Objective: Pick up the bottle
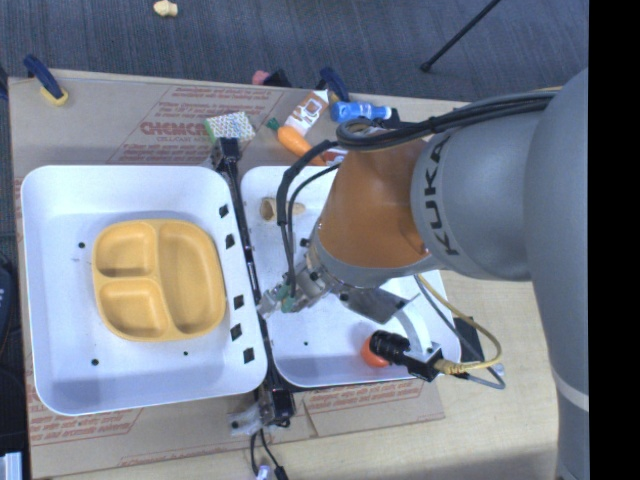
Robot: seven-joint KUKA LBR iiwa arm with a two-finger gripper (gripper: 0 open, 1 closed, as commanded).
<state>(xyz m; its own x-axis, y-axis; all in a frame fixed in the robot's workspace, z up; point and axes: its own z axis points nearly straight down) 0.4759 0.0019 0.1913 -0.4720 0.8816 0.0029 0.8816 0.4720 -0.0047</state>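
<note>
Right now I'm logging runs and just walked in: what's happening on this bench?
The grey KUKA arm reaches from the right down into the right bin, its wrist covering most of it. A yellow divided tray lies in the left bin. A small bottle with an orange cap lies on the cardboard beyond the bins, untouched.

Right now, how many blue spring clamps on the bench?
3: blue spring clamp at the cardboard's far-left corner, two along the far edge by the right bin. The grey arm may hide more.
</note>
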